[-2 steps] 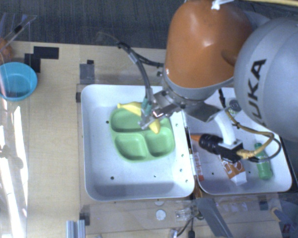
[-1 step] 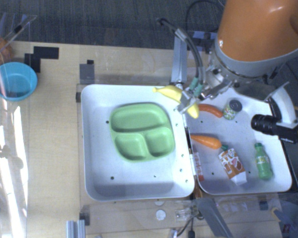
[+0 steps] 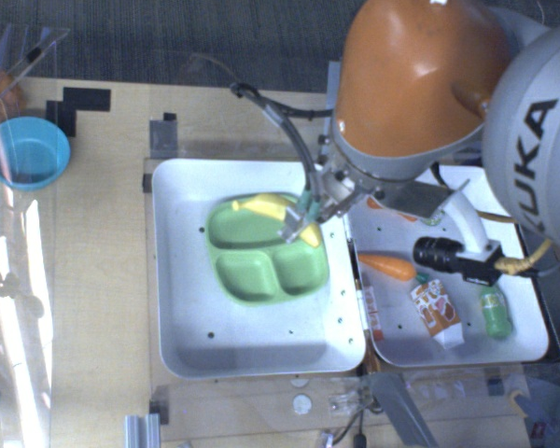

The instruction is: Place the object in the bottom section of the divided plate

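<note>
A green divided plate (image 3: 220, 255) lies in the left white bin (image 3: 187, 334), with one long section at the top and two smaller ones below. A yellow object (image 3: 264, 206), like a banana, rests along the plate's top right rim. My gripper (image 3: 296, 222) hangs right over the yellow object's middle and hides part of it. Another bit of yellow shows beyond the gripper, at the plate's right edge. The two lower sections hold nothing.
The right bin (image 3: 532, 343) holds an orange carrot (image 3: 388, 267), a small printed packet (image 3: 435, 310) and a green bottle (image 3: 494, 313). A blue bowl (image 3: 28, 152) stands on the bench at the far left. The arm's big orange and grey body covers the upper right.
</note>
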Available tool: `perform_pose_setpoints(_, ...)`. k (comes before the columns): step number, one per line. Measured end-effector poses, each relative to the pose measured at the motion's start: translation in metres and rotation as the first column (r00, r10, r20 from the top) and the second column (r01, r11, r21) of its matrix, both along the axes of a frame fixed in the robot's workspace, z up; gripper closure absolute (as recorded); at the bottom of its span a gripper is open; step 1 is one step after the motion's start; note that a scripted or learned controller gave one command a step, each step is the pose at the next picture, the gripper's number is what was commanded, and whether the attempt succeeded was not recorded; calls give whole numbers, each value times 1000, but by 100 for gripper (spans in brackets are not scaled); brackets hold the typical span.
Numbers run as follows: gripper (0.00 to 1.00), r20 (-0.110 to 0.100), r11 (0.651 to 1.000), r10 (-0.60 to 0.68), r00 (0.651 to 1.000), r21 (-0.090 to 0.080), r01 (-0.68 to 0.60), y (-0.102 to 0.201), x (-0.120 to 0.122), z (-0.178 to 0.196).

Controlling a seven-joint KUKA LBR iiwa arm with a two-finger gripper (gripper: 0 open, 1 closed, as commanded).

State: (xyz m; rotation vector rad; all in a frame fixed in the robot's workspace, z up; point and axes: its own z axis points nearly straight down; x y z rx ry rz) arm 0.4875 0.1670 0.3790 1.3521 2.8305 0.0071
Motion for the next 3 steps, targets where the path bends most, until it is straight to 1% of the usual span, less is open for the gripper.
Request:
perform_pose_setpoints(1,100,6,972,233,972,-3,-233,-71,1,58)
perform_pose_setpoints(2,100,-3,980,201,980,-1,-201,67,48,-80)
perform_pose_setpoints(3,0,-3,980,201,980,-1,-201,67,48,-80)
